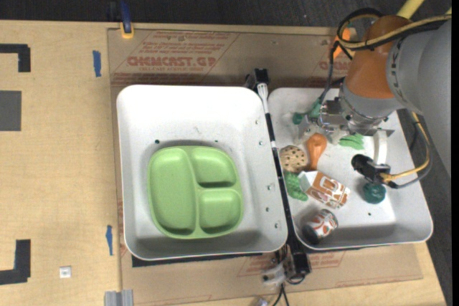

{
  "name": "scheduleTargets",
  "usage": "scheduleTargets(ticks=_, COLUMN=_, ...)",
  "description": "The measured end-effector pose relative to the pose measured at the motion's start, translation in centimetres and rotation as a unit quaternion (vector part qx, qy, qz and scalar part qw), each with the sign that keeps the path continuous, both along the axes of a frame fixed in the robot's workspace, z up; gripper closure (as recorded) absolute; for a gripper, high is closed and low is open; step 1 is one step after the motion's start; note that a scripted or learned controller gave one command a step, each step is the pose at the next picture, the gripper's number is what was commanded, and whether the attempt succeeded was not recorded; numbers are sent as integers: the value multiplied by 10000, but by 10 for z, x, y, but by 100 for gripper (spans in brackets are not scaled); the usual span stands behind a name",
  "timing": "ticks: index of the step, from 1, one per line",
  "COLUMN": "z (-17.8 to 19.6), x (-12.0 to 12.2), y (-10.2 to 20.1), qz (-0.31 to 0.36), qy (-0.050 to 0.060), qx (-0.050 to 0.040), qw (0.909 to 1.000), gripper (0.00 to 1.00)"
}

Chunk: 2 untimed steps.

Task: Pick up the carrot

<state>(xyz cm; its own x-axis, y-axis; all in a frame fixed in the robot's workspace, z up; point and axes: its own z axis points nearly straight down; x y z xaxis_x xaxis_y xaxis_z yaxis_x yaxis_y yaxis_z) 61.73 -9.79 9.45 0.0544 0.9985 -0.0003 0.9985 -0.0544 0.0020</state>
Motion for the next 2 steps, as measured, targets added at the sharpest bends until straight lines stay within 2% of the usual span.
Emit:
scheduleTargets(ticks=1, z=10, x=0, y=0, qz=-1, qy=-1, qx=0, qw=10000, gripper=100)
scheduleTargets(ticks=2, z=90, x=-96, y=66, qz=963, qy=20, qx=10, qw=9953, gripper=100)
